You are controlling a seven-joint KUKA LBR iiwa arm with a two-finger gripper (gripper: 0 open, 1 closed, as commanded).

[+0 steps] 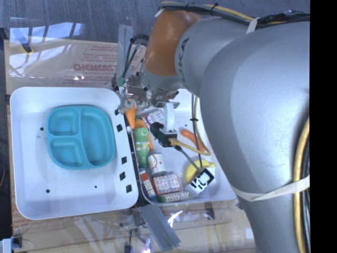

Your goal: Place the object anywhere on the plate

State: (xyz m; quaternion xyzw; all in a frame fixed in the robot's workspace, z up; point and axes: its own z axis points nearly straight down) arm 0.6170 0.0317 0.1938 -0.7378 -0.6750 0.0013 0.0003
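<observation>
A light blue divided plate (81, 136) lies in the left white bin (26, 194). My gripper (129, 105) is low over the far left corner of the right bin (224, 194), right beside the wall between the two bins. Directly under it is an orange item (131, 119), with the top of a green bottle (142, 144) just in front. Whether the gripper touches the orange item cannot be seen. The big grey arm hides much of the right bin.
The right bin holds several crowded items: the green bottle, small printed cartons (166, 183), a red-and-white can (154, 163), a yellow banana-like piece (197, 173) and an orange tool (188, 136). Clear plastic sheeting (63, 57) lies behind the bins.
</observation>
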